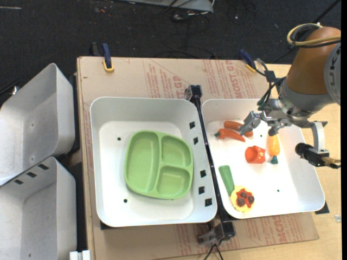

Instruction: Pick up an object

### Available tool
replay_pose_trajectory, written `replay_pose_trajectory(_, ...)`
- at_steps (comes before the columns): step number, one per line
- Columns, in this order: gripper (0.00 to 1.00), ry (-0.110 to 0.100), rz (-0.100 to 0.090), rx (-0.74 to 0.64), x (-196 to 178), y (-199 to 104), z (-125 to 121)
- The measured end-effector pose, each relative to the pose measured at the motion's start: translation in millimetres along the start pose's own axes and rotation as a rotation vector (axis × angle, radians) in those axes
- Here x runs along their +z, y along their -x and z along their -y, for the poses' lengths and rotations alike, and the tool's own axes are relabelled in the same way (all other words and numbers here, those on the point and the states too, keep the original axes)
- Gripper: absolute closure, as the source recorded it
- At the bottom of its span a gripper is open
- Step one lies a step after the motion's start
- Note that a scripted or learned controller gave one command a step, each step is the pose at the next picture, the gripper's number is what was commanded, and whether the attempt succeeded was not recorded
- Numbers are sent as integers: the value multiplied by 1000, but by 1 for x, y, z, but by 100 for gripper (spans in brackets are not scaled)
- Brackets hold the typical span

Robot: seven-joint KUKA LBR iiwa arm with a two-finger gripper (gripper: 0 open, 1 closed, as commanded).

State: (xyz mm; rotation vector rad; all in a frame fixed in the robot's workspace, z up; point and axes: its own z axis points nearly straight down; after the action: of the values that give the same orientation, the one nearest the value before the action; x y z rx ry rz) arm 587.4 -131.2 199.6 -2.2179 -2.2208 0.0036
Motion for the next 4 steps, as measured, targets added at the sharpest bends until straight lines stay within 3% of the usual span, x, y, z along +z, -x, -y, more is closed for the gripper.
replay_pose_trajectory(2,0,-1,0,2,89,-4,5)
replay_pose_trajectory(3,100,4,1,3,76,-4,4)
replay_pose_trajectory(4,100,7,1,-1,33,-5,-1)
